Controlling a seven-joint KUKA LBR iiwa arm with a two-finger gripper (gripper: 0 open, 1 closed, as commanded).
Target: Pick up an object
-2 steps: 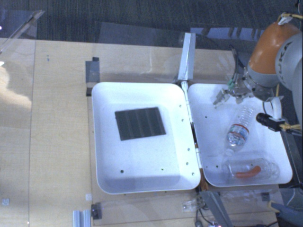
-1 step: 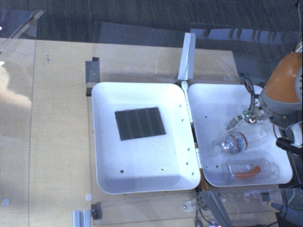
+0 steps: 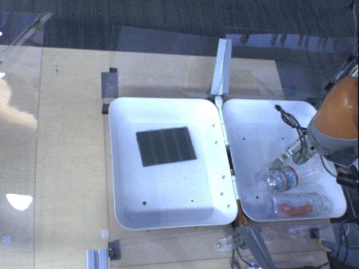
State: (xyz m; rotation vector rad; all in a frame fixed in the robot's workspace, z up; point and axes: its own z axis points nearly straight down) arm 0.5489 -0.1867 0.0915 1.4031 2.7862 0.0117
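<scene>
In the right bin (image 3: 252,122) a clear plastic bottle (image 3: 283,179) with a blue label lies on its side. A second clear bottle (image 3: 297,205) with something red inside lies along the bin's near wall. My gripper (image 3: 293,154) reaches in from the right under the orange band (image 3: 339,116). It hangs low, just above the far end of the blue-labelled bottle. Whether it touches that bottle cannot be made out. A dark grey ribbed pad (image 3: 166,145) lies flat in the left bin (image 3: 129,195).
A metal post (image 3: 221,66) stands behind the seam between the two bins. A black cable (image 3: 286,116) loops off the wrist over the right bin. The wooden bench top (image 3: 61,150) stretches out to the left of the bins.
</scene>
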